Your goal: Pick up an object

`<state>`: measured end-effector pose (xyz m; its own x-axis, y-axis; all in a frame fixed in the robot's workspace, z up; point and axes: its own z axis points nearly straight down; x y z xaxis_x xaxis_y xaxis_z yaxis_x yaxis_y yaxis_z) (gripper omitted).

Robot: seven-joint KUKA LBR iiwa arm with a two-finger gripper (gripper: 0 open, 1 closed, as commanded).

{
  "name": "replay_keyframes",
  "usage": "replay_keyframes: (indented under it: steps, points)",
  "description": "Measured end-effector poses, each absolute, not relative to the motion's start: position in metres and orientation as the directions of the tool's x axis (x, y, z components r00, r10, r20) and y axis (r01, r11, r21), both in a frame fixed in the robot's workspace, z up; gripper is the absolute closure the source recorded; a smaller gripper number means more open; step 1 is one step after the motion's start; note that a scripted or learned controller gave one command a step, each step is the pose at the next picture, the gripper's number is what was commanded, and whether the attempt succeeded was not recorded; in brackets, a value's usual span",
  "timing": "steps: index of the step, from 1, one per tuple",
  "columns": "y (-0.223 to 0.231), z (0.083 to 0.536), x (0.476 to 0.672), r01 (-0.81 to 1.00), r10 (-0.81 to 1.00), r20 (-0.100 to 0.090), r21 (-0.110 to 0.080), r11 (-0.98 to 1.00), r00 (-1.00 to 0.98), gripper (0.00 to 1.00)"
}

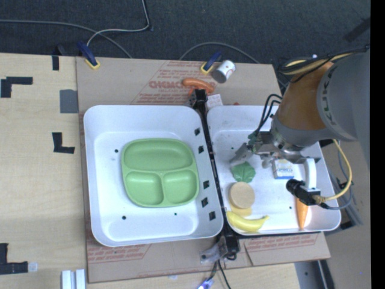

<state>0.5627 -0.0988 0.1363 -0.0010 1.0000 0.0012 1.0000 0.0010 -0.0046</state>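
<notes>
Four items in right bin (264, 114): crumpled green toy (243, 173) under pincer (260, 153), tan disc (242, 194), banana (246, 222), carrot (302, 214). Pincer state: cannot tell.

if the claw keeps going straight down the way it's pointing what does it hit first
Probably the green object in the right bin, just below and left of the claw. Depth is unclear, so it might meet bare bin floor beside it.

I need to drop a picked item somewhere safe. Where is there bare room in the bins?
Left bin: bare floor rings the green plate, widest along the near wall. Right bin: bare by the far wall; crowded near the green lump, wooden disc, banana, carrot.
</notes>
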Motion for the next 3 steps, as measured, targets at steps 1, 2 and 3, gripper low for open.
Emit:
replay_keyframes:
  steps: [1, 2, 3]
  points:
    - [-0.098, 0.098, 0.556, 1.0, 1.0, 0.001, -0.004, 0.001, -0.001, 0.0]
    - [-0.104, 0.086, 0.571, 1.0, 1.0, 0.001, 0.001, 0.002, -0.002, 0.0]
    - [-0.104, 0.096, 0.571, 1.0, 1.0, 0.0, 0.003, 0.002, -0.002, 1.0]
